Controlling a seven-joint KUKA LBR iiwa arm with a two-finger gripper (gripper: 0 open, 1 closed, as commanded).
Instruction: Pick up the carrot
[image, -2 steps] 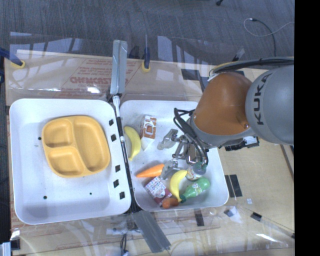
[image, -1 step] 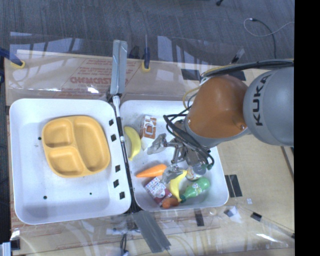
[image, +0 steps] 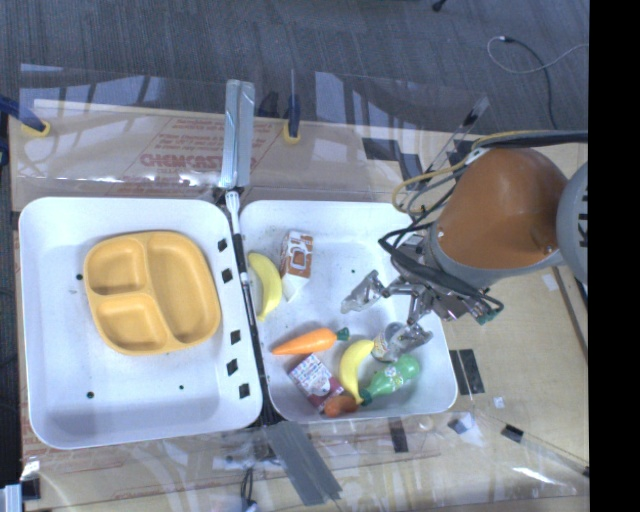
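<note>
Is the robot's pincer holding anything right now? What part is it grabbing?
Nothing is held. The pincer hangs open over the right bin, with nothing between its fingers. The carrot lies loose on the bin floor, off to one side of it.

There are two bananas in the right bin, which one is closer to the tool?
The lower banana, beside the green bottle, just under the tool. The other banana lies by the divider, farther left.

Illumination is even and moderately bright from overhead, with glare streaks on the clear plastic sheeting (image: 150, 150) well left of and above the gripper (image: 385, 315), soft short shadows beneath it, and slight overall softness.
</note>
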